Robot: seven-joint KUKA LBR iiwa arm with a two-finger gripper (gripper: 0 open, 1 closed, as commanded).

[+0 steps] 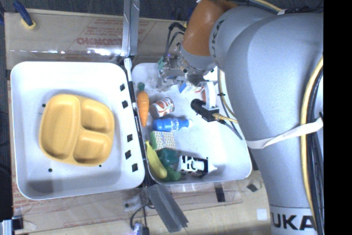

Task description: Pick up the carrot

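Carrot [143, 107] lies lengthwise against the left wall of the right bin [234, 165], green top toward the far end, nothing gripping it. Just right of it: a small red-and-white can [163, 106], then a blue bottle [170, 124] on its side. Nearer the front, a banana [154, 161] and a black-and-white carton [194, 164]. Gripper [175, 75] hovers over the bin's far end, apart from the carrot; cannot tell its state. Left bin [27, 173] holds a yellow divided tray [77, 128].

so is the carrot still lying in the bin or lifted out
Lying in the bin. The carrot rests flat along the left wall of the right bin, green end toward the far side, and the gripper is apart from it.
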